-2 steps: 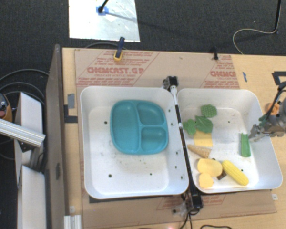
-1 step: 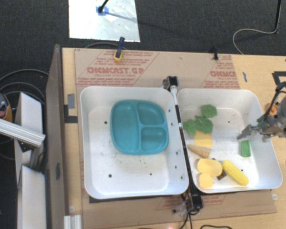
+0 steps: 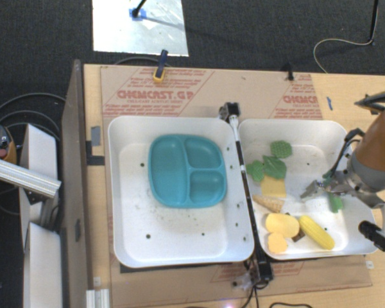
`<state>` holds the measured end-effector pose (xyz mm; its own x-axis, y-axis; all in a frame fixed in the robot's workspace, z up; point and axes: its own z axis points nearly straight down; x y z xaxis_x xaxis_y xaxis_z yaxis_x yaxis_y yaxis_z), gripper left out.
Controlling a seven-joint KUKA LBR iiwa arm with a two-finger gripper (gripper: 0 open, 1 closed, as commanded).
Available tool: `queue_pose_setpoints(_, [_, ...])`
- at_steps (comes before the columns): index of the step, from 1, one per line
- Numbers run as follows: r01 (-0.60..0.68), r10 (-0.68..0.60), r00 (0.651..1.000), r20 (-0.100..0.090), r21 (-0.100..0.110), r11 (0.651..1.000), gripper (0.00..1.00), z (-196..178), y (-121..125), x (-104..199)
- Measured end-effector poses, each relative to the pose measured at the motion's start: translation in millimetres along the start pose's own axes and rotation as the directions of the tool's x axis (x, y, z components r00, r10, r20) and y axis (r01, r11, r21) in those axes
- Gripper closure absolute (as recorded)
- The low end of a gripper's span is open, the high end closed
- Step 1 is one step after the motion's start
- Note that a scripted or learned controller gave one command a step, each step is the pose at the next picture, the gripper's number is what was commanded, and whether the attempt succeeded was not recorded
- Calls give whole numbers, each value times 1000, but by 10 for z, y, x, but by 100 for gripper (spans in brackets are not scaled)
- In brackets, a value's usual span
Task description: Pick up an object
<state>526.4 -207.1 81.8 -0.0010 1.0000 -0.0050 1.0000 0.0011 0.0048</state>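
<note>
1. Two shallow white bins sit side by side on the bench, smooth plastic with rounded corners: the left bin and the right bin.
2. In the left bin, a teal divided plate lies flat, glossy, rounded-square, split into three compartments.
3. Over to the right bin, a cluster of toy food: a bumpy green round piece up top, leafy green pieces just below it, and a pale yellow block touching those.
4. Further down, a tan ridged piece, then smooth yellow rounded pieces and a knobbly yellow corn cob lying at a slant near the front wall.
5. The gripper is low in the right bin's right half, metal fingers pointing left; whether they are apart or together, I cannot tell.
6. A small green object lies right at the gripper, partly hidden by it.
</note>
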Motion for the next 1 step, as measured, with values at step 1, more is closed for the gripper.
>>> queue_pose_setpoints(1, [-1, 1, 1000, -3, -1, 1000, 100, -137, 4, 4])
